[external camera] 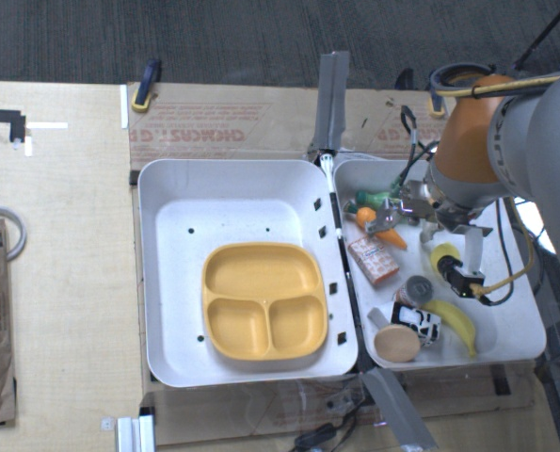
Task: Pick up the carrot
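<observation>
Carrot (385,234) lies in the right bin (522,345), near that bin's left wall and toward its far end: an orange root with one rounded orange end at the upper left and a tapered tip pointing lower right. Right on top of the carrot's middle sits the gripper (386,220), a small metallic head at the end of the grey arm (534,139) with its orange band; whether it is released or clenched on the carrot I cannot tell, since the head hides its own tips from this slanted view. Just beyond the carrot, toward the far wall, is a green item (372,199), touching or nearly touching the carrot's rounded end. Just on the near side of the carrot lies a small reddish box (373,259), close enough that a wide grasp could catch its corner. Farther from the carrot, toward the near right of the bin, are a yellow banana (456,320), a round tan object (396,344) and a black-and-white item (417,320). To do this step well, I judge the grasp should cross the carrot's short width at its thicker middle (not along its length), come down square between the green item and the box, and close firmly before any lift, rising straight up so the neighbours are not dragged along.
</observation>
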You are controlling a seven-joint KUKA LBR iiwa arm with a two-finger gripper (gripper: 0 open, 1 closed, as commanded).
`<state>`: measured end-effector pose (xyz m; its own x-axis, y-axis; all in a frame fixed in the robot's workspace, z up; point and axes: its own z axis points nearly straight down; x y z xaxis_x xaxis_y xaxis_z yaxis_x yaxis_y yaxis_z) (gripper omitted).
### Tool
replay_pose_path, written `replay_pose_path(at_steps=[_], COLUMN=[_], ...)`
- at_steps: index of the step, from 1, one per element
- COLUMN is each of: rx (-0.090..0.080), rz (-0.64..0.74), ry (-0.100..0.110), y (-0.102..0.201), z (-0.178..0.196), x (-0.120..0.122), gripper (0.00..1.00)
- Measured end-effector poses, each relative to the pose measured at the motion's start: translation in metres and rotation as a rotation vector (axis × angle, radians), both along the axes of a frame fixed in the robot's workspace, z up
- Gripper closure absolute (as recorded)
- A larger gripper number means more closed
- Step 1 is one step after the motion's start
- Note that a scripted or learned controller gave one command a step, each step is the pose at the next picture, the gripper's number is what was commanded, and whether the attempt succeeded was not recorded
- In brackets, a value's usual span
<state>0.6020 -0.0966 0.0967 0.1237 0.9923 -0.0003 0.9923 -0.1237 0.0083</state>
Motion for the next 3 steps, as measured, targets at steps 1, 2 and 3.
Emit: replay_pose_path(at_steps=[1,2,3], rx=[0.001,0.0,0.0], rz=[-0.002,0.041,0.04], ry=[-0.003,0.01,0.01], y=[0.0,0.035,0.035], z=[0.011,0.094,0.094], x=[0.001,-0.035,-0.035], gripper=[1.0,1.0,0.0])
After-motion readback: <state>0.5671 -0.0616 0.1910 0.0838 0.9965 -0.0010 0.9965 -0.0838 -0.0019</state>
